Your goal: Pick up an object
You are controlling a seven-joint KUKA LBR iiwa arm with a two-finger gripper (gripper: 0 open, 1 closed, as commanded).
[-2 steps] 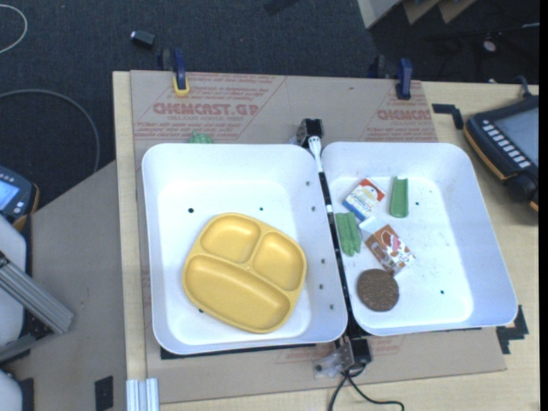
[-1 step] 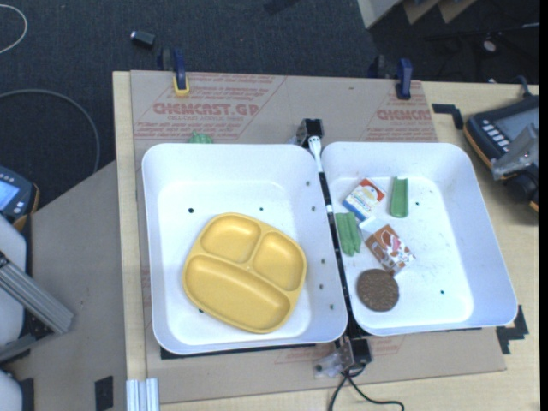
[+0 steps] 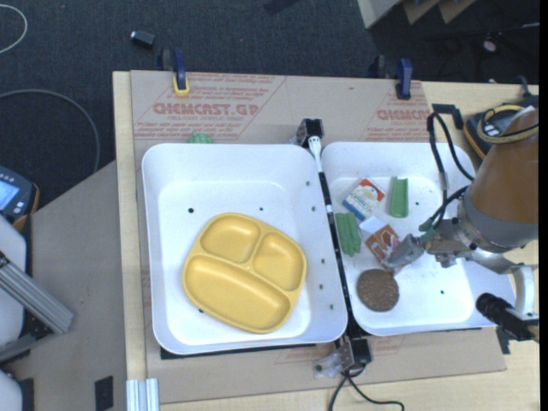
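Observation:
My gripper (image 3: 402, 256) reaches in from the right and hangs low in the right bin (image 3: 432, 302), just above a brown round cookie-like disc (image 3: 377, 289) and touching or overlapping a small brown packet (image 3: 382, 241). A white snack packet with red and blue print (image 3: 363, 199) lies farther back. One green bar (image 3: 398, 196) lies at the back, another green bar (image 3: 348, 234) along the left wall. Nothing is visibly lifted by the gripper.
The left bin (image 3: 171, 178) holds a yellow divided plate (image 3: 245, 271). The grey and orange arm (image 3: 505, 187) covers the right bin's right side. Clamps (image 3: 179, 69) and cables (image 3: 441, 144) sit at the bench's back edge.

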